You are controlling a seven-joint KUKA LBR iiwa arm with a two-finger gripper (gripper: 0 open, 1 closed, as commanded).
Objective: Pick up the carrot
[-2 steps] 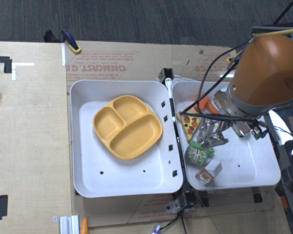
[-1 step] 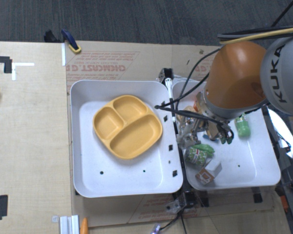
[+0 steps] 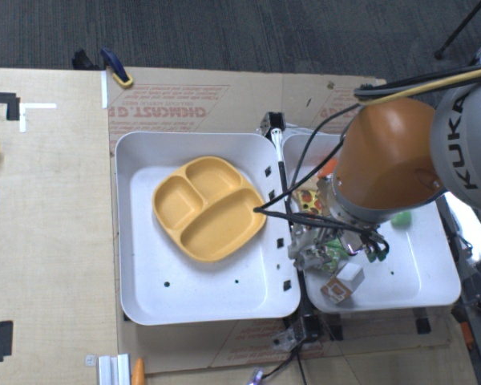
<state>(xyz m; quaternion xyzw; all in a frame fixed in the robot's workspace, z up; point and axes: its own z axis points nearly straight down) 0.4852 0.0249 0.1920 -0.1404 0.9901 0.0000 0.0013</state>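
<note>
At the near edge of the right bin, a small brown-and-white box is lying close to the wall, just beside a crumpled green packet. It looks as though loose items are being kept together here for picking.

Directly above that clutter the gripper is hanging, pointing straight down. The arm is reaching in from the right, and its orange band is covering much of the bin. Whether the gripper is released or clenched I cannot tell, because the wrist and its black cables are hiding the tips. Nothing is showing between them, so I am not counting anything as held.

A little further back, a green ball is sitting apart on the bin floor. A red-and-yellow printed item is peeking out at the arm's left side.

Beyond these, a thin orange sliver is showing against the white floor near the far-left corner of the right bin. I am taking it for the carrot. Most of it is lying under the arm, so its pose is unclear. The gripper is standing nearer to the packet than to this sliver, so I am judging the pick as not yet made.

In the left bin, a yellow divided plate is resting at a slant, well apart from the work. On the tabletop at the far side, a blue-and-yellow clip is lying idle.
</note>
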